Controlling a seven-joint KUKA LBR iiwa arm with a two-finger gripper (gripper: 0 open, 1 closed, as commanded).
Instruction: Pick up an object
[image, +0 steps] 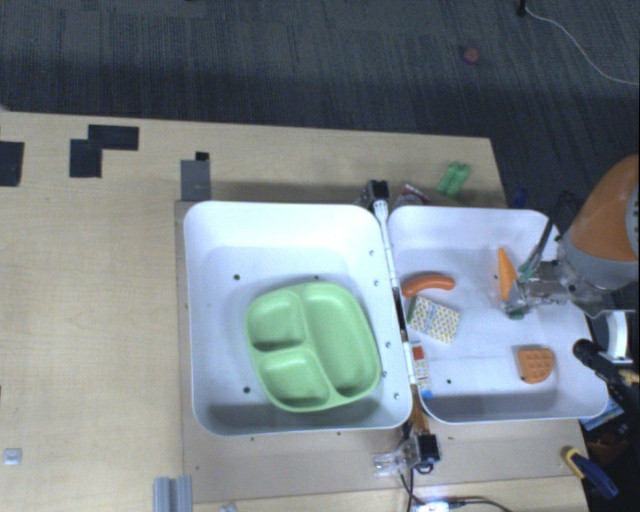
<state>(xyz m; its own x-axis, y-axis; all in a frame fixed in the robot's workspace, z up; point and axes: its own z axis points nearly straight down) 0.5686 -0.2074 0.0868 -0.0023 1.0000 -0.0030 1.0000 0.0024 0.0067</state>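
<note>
I see two white bins: the left bin (205, 300) carries a pale green divided plate (312, 345), the right bin (460, 235) an orange-red sausage (427, 284), a small packet (434, 320) in a white, yellow and red checked pattern, an orange carrot (507, 274) and an orange-brown waffle-like piece (535, 364). The desk (90, 330) is light tan, with black squares (102, 147) near its far edge. Beyond it, the floor (300, 50) is dark blue-grey. A green toy (453, 179) lies behind the bins. The arm (608, 225) is grey with an orange band.
</note>
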